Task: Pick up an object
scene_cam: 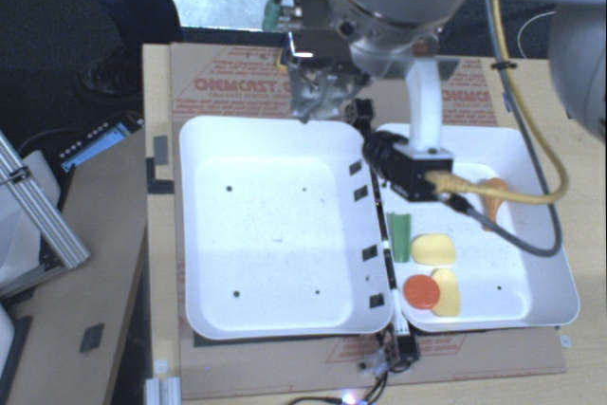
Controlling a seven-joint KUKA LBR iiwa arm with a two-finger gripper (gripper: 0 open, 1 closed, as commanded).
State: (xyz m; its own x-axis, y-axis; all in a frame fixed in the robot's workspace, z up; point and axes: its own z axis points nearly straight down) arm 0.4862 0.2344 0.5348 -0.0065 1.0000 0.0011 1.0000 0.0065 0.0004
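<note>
The gripper (327,104) hangs over the far rim of the view's left bin (275,232), close to the corner where the two bins meet. Its metal tip is blurred and seen from above, so I cannot tell whether it is spread or closed, and nothing can be seen held in it. All the loose things lie in the other bin (545,275), nearer the camera than the gripper and to its right in the view: a green strip (400,237) beside the dividing rims, a yellow lump (433,248) touching it, then a red-orange disc (422,291) overlapping a pale yellow piece (447,292). An orange object (495,194) lies farther right, partly hidden. Printed cardboard (237,81) lies under both bins
</note>
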